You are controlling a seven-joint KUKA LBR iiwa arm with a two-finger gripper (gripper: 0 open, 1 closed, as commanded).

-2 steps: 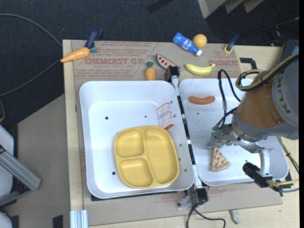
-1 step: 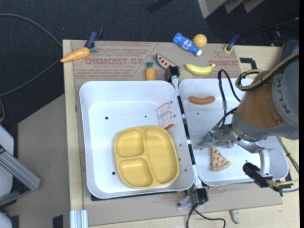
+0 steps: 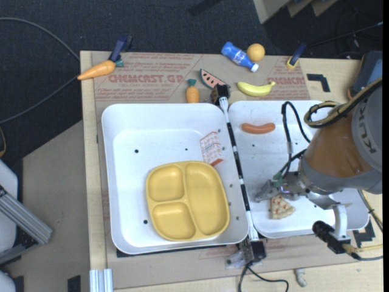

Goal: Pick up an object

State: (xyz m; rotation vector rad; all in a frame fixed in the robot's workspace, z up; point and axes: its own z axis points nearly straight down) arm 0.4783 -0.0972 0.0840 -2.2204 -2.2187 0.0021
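The right bin (image 3: 340, 221) holds a toy pizza slice (image 3: 281, 208) near its front edge and a red sausage (image 3: 258, 127) near its back. My gripper (image 3: 273, 190) hangs low over the right bin, just above and to the left of the pizza slice, close to the wall between the two bins. Nothing shows in the gripper. In the left bin (image 3: 121, 139) lie a yellow divided plate (image 3: 186, 199) and a small red-and-white packet (image 3: 211, 147).
Beyond the bins the bench holds a carrot (image 3: 97, 70), a watermelon slice (image 3: 209, 78), a small orange toy (image 3: 192, 93), a banana (image 3: 255, 88), a blue bottle (image 3: 238, 56) and an orange (image 3: 256, 52). The arm's body (image 3: 340, 151) overhangs the right bin's right half.
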